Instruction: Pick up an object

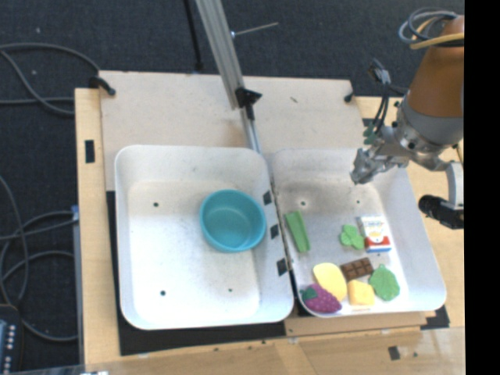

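Note:
My gripper point(362, 172) hangs over the far part of the right bin point(328, 170), near its right wall, with nothing seen between its fingers. Below it in that bin lie a green stick-shaped piece point(297, 231), a small green leafy piece point(351, 237), a white and red carton point(376, 233), a brown chocolate bar point(357, 269), a yellow piece point(330, 279), a second yellow piece point(360, 292), a green lumpy piece point(385, 283) and purple grapes point(321, 298). All lie nearer the camera than the gripper.
A teal bowl point(232, 219) sits in the left bin point(156, 287). A slanted metal pole point(223, 45) rises from the bench behind the bins. Cables lie on the dark floor at left.

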### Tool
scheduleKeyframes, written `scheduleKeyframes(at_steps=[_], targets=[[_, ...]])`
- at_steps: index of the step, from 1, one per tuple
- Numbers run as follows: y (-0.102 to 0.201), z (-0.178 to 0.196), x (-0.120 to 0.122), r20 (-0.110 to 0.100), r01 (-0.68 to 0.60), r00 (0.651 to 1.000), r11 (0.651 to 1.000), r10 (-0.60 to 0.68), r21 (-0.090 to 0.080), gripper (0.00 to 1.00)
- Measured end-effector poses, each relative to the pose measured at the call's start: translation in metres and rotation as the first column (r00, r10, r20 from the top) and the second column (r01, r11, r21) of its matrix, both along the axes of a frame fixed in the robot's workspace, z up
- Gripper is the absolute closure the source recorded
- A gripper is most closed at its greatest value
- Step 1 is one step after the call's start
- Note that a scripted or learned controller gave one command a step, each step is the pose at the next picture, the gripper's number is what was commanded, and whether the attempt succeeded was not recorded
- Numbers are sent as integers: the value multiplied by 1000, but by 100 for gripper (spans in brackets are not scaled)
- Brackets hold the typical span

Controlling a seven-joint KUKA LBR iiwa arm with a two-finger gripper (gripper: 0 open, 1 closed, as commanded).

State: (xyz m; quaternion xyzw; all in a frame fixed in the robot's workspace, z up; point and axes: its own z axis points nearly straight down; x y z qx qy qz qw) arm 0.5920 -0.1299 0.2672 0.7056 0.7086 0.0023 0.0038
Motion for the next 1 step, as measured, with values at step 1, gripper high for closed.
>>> scheduleKeyframes(at_steps=[1], targets=[[48,6,-5,-7,-3,1000,1000,3,3,100]])
